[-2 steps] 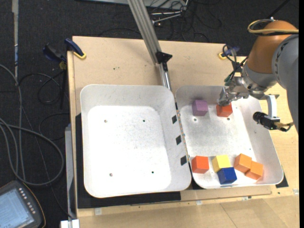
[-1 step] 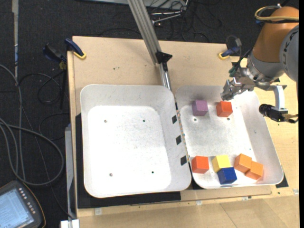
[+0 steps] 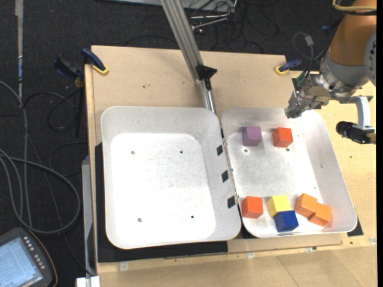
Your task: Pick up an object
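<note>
The right bin [image 3: 335, 178] holds several small cubes. A purple cube [image 3: 252, 135] and an orange cube [image 3: 282, 137] lie near its far edge. Along the near edge sit an orange cube [image 3: 252, 206], a yellow cube [image 3: 278, 204], a blue cube [image 3: 286, 220] and two more orange blocks [image 3: 315, 209]. My gripper [image 3: 295, 109] hangs over the bin's far right corner, above and to the right of the far orange cube. Nothing shows between its fingers.
The left bin [image 3: 114, 178] lies beside the right one. A grey metal pole [image 3: 182, 31] slants down to the seam between the bins. Clamps sit at the bench's far corners [image 3: 96, 61]. Cables run over the dark floor at left.
</note>
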